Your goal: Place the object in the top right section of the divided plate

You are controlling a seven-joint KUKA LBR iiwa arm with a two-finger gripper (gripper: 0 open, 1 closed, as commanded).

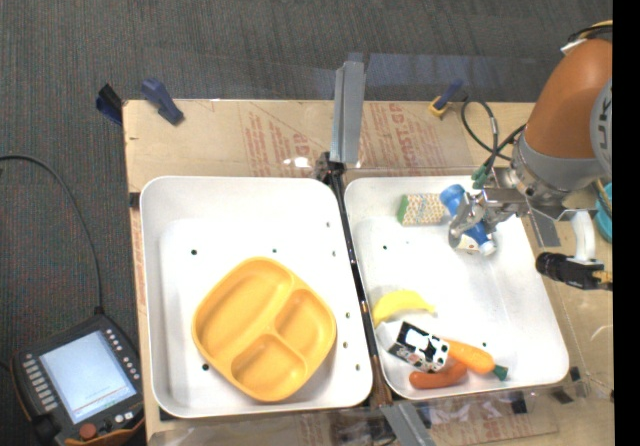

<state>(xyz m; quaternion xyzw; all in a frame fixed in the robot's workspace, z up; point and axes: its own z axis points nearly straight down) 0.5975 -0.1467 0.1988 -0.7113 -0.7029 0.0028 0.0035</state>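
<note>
Yellow divided plate [264, 328] in left bin [160, 234], nothing on it. Silvery hand [466, 226] at right bin's [520, 314] twelve o'clock, over blue object [478, 234]; finger state impossible to tell.

Grey arm with orange band [570, 104] reaches in from the right, wrist angled down-left over the right side of the bench. Two-finger metal gripper [468, 231] hangs low at the arm's tip, pointing down; finger spacing unclear from this angle.
</note>
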